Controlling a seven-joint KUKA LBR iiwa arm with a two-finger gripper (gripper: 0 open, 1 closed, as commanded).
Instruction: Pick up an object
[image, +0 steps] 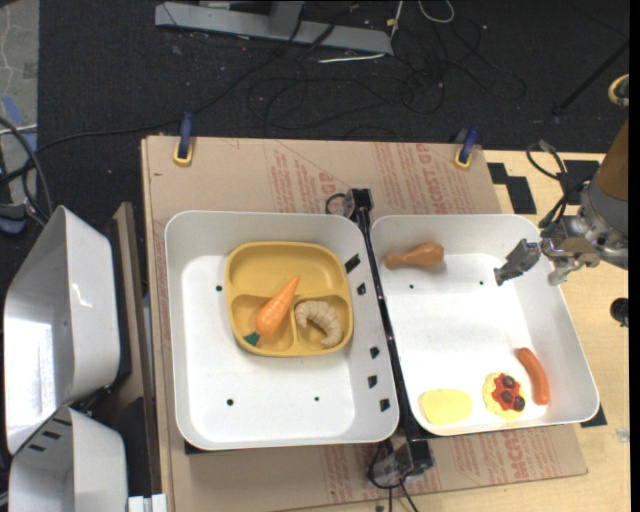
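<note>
Along the front edge of the right bin (575, 335) you have three pieces: a flat yellow disc (445, 406), a small pizza (505, 393) just beside it, and a sausage (534, 375) at the bin's front right corner. At the back left of that same bin lies a drumstick (415, 257), well apart from them. Your jaws (532, 262) hang over the bin's back right part, near its right wall; two dark fingers (516, 264) point toward the bin's middle, but you cannot tell how far apart they stand, and nothing shows between them. In the left bin (190, 330) sits a yellow divided plate (290, 258) holding a carrot (277, 306) and a pale shrimp (321, 320) in neighbouring compartments.
</note>
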